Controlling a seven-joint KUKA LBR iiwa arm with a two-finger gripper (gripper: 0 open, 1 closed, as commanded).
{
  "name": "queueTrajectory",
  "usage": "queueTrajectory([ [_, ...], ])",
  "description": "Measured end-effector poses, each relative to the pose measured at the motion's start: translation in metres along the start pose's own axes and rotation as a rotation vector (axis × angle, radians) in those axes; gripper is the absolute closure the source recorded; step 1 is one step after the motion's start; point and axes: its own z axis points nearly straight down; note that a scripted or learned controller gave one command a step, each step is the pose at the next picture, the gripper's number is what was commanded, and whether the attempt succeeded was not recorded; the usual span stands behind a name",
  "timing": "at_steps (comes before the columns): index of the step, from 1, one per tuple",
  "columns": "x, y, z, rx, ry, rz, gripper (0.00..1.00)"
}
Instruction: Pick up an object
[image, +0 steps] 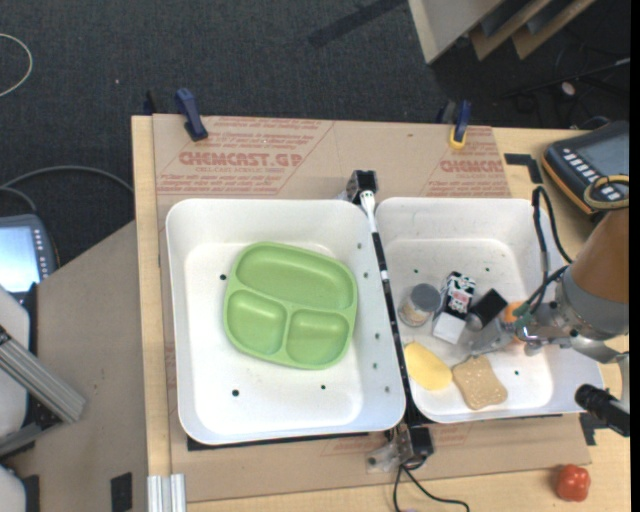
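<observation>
Beside the end effector (487, 322), a black-and-white patterned block (458, 294) stands upright.

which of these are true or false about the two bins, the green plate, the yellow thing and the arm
1. The green plate lies in the left bin. True.
2. The plate has three compartments. True.
3. The yellow piece lies in the left bin. False: it lies in the right bin, beside the tan slice.
4. The arm reaches in from the left. False: it comes from the right, over the right bin.
5. A red object sits on the bench outside the bins. True.
</observation>
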Motion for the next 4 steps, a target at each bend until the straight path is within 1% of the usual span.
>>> queueTrajectory([
  [1,-0.012,0.002,-0.012,-0.021,-0.033,0.013,1.00],
  [2,0.074,0.002,-0.124,-0.033,-0.031,0.001,1.00],
  [3,0.169,0.000,-0.182,-0.028,-0.029,-0.001,1.00],
  [4,0.242,-0.001,-0.104,-0.010,-0.030,0.004,1.00],
])
